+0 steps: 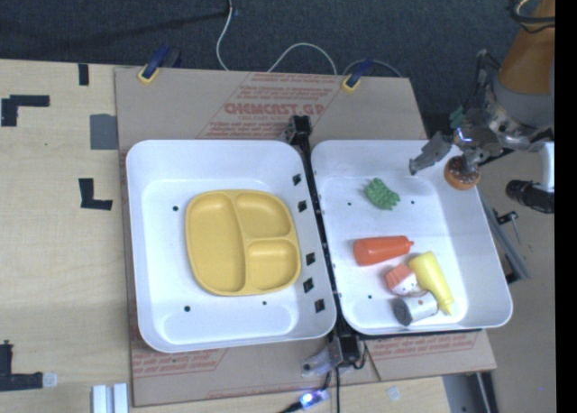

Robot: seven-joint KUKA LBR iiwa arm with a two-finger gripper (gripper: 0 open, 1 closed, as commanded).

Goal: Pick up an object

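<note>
The right bin [469, 249] holds several small things. A green lumpy piece [381, 193] lies near its back. An orange-red carrot-like piece [382, 249] lies in the middle. Towards the front are a yellow bottle [434, 279], a small red and white item [402, 281] and a grey cylinder [415, 310]. My gripper [446, 157] hangs over the bin's back right corner, up and to the right of the green piece. A small round orange thing [462, 176] sits right under the gripper at the bin's rim; whether it is held I cannot say.
The left bin [149, 222] bears a yellow divided plate [242, 242]. A black divider [311, 222] runs between the bins. Both stand on cardboard [270, 105] with a white cable [302, 49] behind. Dark fixtures [532, 193] stand right of the right bin.
</note>
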